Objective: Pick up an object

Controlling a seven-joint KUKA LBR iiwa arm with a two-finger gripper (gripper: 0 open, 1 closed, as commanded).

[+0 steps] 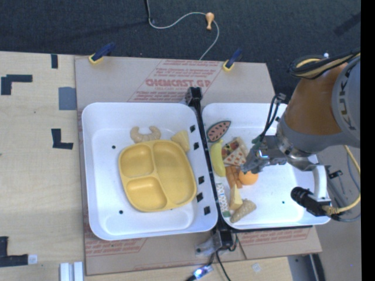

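Camera view gives you a slanted look down on a pale wooden tabletop (35,174) marked with dark tape shapes, with dark carpet (70,10) beyond its far edge and a thin white cord (176,21) trailing across it. A cardboard sheet (176,81) with red print lies on the tabletop, held by two blue-and-yellow clamps (102,52), and carries both bins. In the left bin (96,215) you see a yellow divided plate (157,175) with a tan piece (145,134) just behind it. The right bin (275,206) holds a cluster of toy foods along its left wall: a watermelon slice (218,130), a waffle-like piece (235,151), an ice cream cone (243,209) and an orange piece (248,177). The gripper (256,161) sits just over the orange piece; you cannot tell how it is set.
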